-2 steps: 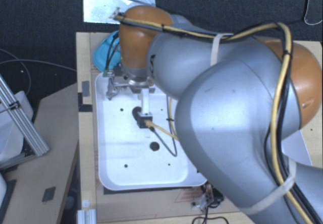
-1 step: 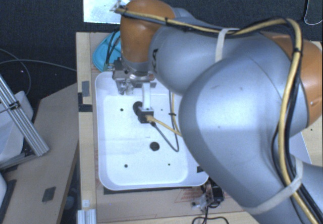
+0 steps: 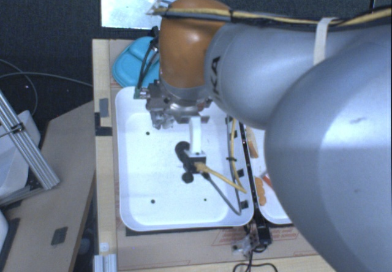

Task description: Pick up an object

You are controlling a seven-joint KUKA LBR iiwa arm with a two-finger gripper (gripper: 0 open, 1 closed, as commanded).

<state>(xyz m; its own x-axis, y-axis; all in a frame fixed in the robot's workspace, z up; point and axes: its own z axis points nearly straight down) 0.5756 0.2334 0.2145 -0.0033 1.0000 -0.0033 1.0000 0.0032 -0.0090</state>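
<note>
On the pale wooden bench [image 3: 104, 160], a rounded light-blue plastic thing [image 3: 131, 62] lies just beyond the far rim of the shallow white left bin [image 3: 131, 203]. The pincer [image 3: 166, 116] hangs over that bin's far half, pointing down as if for a top grasp; we cannot tell whether it is open or closed. The likeliest objects to pick, we judge, are the small orange pieces [image 3: 260, 191] in the white right bin [image 3: 275, 215], beside the grey arm [image 3: 294, 81].
</note>
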